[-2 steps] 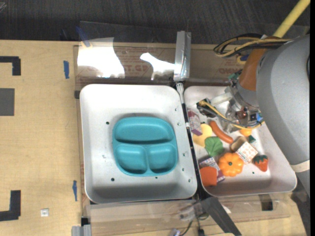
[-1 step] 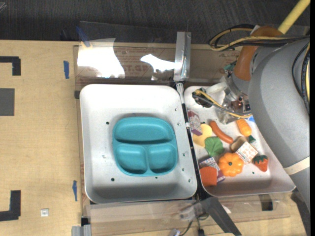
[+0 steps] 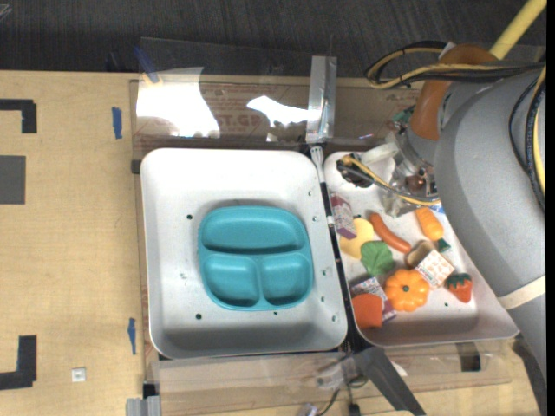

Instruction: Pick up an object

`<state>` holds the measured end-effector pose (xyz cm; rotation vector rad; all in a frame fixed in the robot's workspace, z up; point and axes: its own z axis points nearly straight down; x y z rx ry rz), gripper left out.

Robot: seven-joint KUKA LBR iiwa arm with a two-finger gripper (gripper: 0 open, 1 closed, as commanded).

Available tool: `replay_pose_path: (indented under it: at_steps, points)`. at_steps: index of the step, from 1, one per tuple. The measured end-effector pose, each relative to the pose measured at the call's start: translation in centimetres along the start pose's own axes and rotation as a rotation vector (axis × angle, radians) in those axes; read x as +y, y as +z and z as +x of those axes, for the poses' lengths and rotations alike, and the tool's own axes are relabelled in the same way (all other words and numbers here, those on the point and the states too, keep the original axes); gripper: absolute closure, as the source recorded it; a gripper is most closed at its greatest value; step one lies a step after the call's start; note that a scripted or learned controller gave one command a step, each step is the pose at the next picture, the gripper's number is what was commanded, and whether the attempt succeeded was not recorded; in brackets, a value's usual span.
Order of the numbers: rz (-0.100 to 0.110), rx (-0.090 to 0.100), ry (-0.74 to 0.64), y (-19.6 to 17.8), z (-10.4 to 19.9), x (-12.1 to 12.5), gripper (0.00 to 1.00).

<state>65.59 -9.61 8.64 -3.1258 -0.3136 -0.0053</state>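
Observation:
The right bin holds several toy foods. Among them are an orange pumpkin, a red-orange sausage, a carrot, a green leafy piece and a yellow piece. A red piece lies near the front and a strawberry sits at the right. My gripper hangs over the far part of this bin, just above the sausage and the carrot. The grey arm hides the bin's right side.
The left bin carries a teal divided plate in its middle. A metal post stands behind the wall between the bins. A purple-and-white piece lies against that wall. Bare bench lies to the left.

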Motion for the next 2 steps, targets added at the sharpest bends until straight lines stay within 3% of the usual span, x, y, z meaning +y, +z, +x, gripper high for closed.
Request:
replay_pose_path:
  at_steps: [2]
  points:
    - [0.0,-0.001,-0.006,0.0,0.3,0.2,1.0]
